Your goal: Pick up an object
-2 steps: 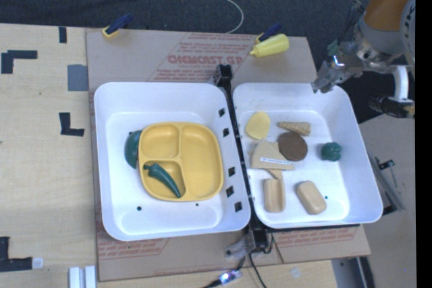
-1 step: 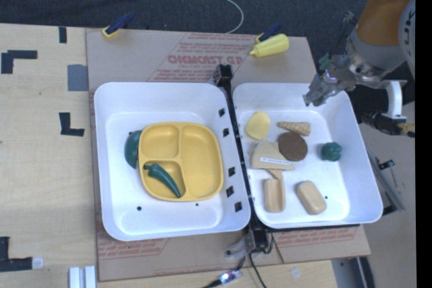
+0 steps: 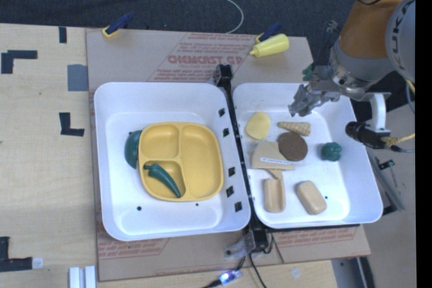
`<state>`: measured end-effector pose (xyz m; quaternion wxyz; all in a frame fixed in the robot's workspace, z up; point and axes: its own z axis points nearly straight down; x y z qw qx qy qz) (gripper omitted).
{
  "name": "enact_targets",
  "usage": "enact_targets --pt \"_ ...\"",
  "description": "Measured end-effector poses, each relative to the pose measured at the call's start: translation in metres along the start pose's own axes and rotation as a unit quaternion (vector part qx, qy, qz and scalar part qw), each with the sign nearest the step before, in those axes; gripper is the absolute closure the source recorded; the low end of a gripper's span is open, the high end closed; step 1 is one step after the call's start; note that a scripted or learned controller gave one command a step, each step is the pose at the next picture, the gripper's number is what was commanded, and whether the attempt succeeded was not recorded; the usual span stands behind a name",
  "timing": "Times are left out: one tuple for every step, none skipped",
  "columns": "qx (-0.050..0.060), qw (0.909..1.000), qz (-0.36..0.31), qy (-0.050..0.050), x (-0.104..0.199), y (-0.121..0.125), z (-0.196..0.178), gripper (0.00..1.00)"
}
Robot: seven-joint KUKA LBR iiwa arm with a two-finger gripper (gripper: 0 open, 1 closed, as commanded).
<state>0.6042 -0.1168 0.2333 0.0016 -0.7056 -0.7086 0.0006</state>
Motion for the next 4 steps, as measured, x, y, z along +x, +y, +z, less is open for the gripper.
enact_targets --pt "0.0 1.0 0.0 0.0 0.043 -0.029 0.003 1.0" --pt "0.002 1.0 0.001 0.0 0.071 -0.074 0.017 1.0" --pt "0.001 1.0 0.001 0.0 0.104 -0.104 0.019 1.0" --pt "-0.001 1.0 0.002 -0.001 0.097 -0.103 -0.001 1.0"
